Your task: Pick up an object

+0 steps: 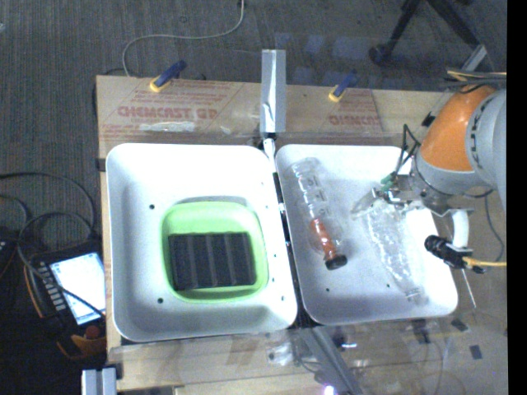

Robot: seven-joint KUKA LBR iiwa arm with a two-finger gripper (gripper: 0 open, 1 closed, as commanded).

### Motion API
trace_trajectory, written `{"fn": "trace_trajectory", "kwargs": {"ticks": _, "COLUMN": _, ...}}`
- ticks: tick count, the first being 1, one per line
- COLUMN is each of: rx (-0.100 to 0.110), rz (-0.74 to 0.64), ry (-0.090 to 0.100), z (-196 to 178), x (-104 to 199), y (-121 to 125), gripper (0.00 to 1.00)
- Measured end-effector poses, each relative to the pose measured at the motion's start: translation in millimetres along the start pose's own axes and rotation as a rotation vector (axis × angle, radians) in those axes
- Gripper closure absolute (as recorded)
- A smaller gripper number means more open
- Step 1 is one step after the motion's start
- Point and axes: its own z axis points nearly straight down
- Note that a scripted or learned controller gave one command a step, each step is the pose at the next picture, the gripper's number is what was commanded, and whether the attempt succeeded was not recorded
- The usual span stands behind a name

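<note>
At right of frame, gripper [394, 189] state unclear; the clear bottle [389, 241] beneath looks slippery and could squirt away

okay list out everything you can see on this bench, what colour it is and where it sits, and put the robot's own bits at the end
bins: two, white, side by side on the bench.
green tray: one, light green with a dark ribbed middle, in the left bin.
bottle: one, clear with a reddish lower part and a dark cap, lying in the right bin near its left wall.
clear wrapper: one, see-through and crinkled, lying in the right bin toward its right side.
clamps: two, blue and yellow, on the back edge of the bench.
tablet: one, bright screen, on the floor to the left of the bench.
chair base: one, black, on the floor behind the bench.
arm: one, grey with an orange band, coming in from the right.
tool: one, dark, over the right bin's back right part.
</note>
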Motion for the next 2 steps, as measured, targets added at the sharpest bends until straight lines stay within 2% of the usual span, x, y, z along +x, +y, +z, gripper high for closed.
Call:
{"fn": "trace_trajectory", "kwargs": {"ticks": 1, "rx": -0.001, "rz": -0.001, "ry": 0.001, "z": -9.6, "x": 1.0, "y": 0.9, "gripper": 1.0}}
{"fn": "trace_trajectory", "kwargs": {"ticks": 2, "rx": 0.011, "rz": -0.093, "ry": 0.003, "z": -120.9, "x": 32.5, "y": 19.5, "gripper": 1.0}}
